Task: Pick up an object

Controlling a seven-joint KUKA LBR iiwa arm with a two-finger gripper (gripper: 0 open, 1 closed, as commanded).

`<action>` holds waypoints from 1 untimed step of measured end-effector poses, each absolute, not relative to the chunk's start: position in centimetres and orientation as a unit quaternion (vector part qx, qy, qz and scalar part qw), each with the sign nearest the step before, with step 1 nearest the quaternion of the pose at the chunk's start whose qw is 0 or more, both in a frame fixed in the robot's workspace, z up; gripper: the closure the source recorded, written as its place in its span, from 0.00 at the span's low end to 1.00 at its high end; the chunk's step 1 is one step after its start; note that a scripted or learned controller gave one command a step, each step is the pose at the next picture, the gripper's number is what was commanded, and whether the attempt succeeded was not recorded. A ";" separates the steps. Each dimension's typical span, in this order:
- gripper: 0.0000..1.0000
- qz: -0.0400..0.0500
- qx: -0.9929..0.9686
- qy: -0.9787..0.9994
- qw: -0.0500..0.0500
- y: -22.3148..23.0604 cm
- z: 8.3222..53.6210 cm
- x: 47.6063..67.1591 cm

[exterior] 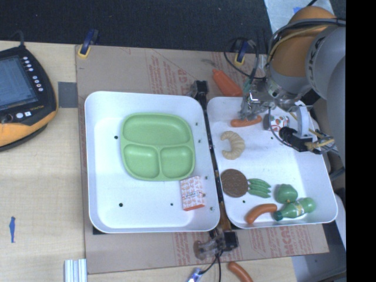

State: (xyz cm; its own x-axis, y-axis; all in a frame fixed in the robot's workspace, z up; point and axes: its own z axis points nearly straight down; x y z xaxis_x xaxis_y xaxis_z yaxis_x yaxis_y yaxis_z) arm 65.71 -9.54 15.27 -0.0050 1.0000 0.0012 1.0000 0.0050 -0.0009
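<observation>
Overhead slanted view of the worktop (47, 204) with two white bins side by side. The arm (305, 46) reaches into the far end of the right bin (294, 157), its claw (254, 106) low over a small orange sausage (245, 121) lying near the bin's far wall; how far the claw is parted cannot be told, and nothing is seen held in it. The step in hand appears to be the descent onto that sausage; the next move calls for closing on it and lifting straight up. Right bin, counted: two sausages, the second (259, 212) at the near end, one croissant (233, 144), one brown patty (234, 182), several green pieces. Left bin (106, 198): one green divided plate (157, 145), one small packet (192, 193).
</observation>
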 end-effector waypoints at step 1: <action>1.00 0.001 -0.707 -0.708 0.001 -16.0 16.7 60.3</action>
